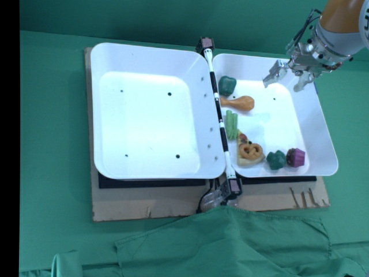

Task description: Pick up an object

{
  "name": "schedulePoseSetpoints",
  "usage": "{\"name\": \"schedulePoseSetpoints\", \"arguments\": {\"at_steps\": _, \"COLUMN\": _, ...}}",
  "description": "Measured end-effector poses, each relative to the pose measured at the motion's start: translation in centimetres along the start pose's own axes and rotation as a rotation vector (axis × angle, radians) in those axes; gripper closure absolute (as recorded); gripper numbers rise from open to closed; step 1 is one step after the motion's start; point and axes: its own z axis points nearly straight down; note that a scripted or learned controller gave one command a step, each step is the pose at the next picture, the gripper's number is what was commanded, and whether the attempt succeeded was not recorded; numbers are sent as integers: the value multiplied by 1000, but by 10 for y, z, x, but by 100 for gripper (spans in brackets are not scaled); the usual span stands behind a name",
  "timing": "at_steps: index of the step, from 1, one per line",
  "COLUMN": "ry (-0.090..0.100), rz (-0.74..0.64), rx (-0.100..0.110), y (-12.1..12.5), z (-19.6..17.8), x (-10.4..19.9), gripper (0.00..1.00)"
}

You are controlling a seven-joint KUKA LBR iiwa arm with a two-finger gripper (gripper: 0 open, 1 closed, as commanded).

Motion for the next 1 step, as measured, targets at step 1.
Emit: {"name": "schedulePoseSetpoints", "arguments": {"at_steps": 1, "ry": 1, "rz": 2, "rx": 9, "y": -37, "z": 97, "x": 4, "gripper": 0}}
